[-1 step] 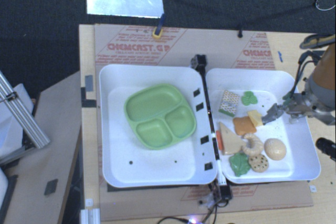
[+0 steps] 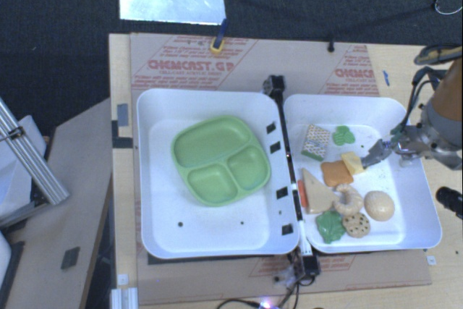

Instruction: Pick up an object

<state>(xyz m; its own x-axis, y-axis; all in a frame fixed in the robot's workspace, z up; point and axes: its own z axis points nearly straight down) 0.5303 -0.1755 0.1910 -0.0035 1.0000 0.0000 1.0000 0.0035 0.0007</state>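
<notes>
Camera view: grey two-finger gripper (image 2: 375, 153) low over the right shallow white bin (image 2: 416, 228), tip just beside a small yellow block (image 2: 352, 163) and an orange-brown square piece (image 2: 336, 174). Finger state impossible to tell. Left white bin (image 2: 155, 228) holding a green three-compartment plastic tray (image 2: 219, 159).

You're looking at a lab: a robot arm (image 2: 441, 108) over a cardboard-covered bench (image 2: 188, 61), two white bins (image 2: 155, 101), toy food (image 2: 379, 205), dark carpet (image 2: 58, 11).
</notes>
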